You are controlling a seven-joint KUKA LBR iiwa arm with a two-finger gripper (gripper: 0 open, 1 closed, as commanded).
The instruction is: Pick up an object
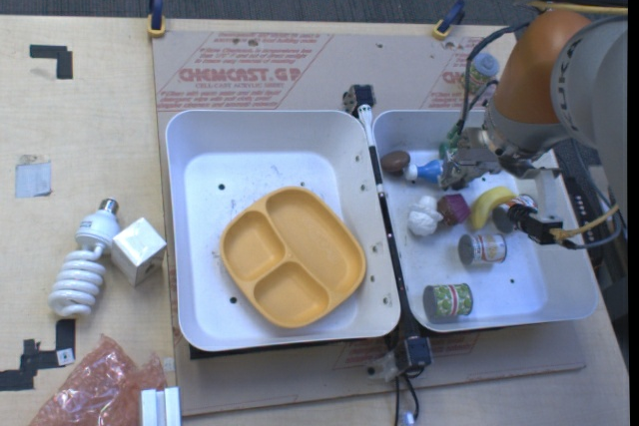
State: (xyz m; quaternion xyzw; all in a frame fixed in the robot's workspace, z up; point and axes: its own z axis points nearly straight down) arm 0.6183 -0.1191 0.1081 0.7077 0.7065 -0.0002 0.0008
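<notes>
A small blue and white plastic toy lies in the right white bin, just beside the gripper, which hovers in approach; next comes a descent and closing.

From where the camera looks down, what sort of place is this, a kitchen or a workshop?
Most likely a robot test bench in a lab, not a kitchen. Two shallow white plastic bins sit on a clamped board, a grey and orange robot arm reaches in, and a yellow divided plastic tray and small toy-like groceries are the only contents.
</notes>
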